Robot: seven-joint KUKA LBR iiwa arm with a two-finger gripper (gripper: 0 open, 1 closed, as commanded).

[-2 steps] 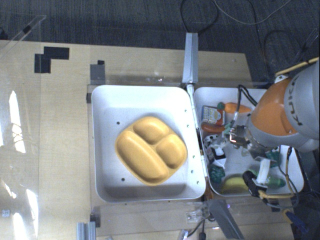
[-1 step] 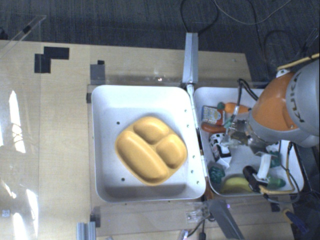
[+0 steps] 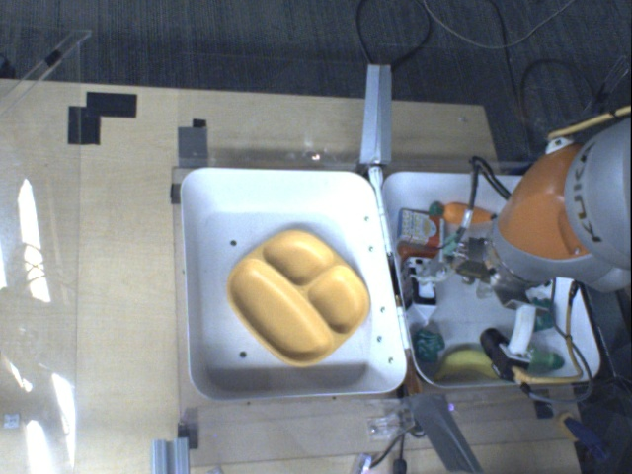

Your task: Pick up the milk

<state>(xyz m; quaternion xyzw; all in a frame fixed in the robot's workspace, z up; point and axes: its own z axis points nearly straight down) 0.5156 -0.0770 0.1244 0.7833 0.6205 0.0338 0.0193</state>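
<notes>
Grey arm with orange band reaches in from the right over the right white bin [image 3: 592,339]. Two-finger gripper [image 3: 456,255] is low near that bin's left side; fingers too small to read, cannot tell its state. Small milk carton with green-orange label [image 3: 417,227] stands at the bin's upper left, just beside the gripper. Yellow banana [image 3: 466,364] lies along the near wall (dark green item beside it). Left white bin [image 3: 207,205] holds a yellow bread-shaped toy [image 3: 298,292].

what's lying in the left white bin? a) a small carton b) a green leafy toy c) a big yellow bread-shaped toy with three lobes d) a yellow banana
c: the big yellow three-lobed bread-shaped toy lies in the middle of the left shallow white bin; the yellow banana is in the right shallow white bin.
</notes>
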